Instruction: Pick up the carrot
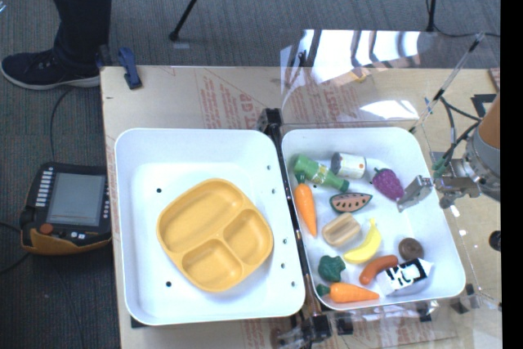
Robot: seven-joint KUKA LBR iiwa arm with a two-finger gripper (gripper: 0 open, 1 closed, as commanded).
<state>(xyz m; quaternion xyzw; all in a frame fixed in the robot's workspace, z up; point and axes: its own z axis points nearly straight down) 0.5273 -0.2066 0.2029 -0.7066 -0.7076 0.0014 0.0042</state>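
An orange carrot (306,209) lies along the left wall of the right bin (441,257), pointing toward the front. A second orange carrot (354,293) lies across the front of the same bin, next to a piece of broccoli (331,267). My gripper (426,190) hangs over the bin's right edge, well to the right of the first carrot and above the second. Nothing is seen held in it.
The right bin also holds a green vegetable (315,171), a white can (351,166), purple grapes (388,183), a watermelon slice (350,201), bread (341,230), a banana (365,243), a sausage (378,269) and a black-and-white block (407,274). A yellow divided plate (214,234) sits in the left bin (131,176).
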